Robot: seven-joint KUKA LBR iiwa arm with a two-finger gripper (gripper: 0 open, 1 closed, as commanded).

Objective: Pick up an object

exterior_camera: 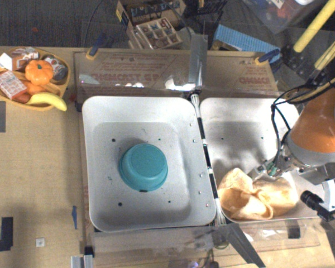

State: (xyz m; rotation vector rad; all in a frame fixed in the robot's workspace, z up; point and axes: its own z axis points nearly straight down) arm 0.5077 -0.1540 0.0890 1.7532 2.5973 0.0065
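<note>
A crumpled tan cloth [255, 195] lies at the near edge of the right bin [234, 133]. My gripper [271, 172] hangs low at the cloth's upper right edge, reaching in from the right under the orange-banded wrist [318, 128]. Whether it touches the cloth I cannot make out. A teal bowl [144, 166] sits upside down in the middle of the left bin [100, 121].
A basket of toy food [29, 78] with a banana and a pumpkin stands on the bench at the far left. Cardboard walls [173, 68] rise behind both bins. Black cables [279, 121] hang beside the wrist over the right bin.
</note>
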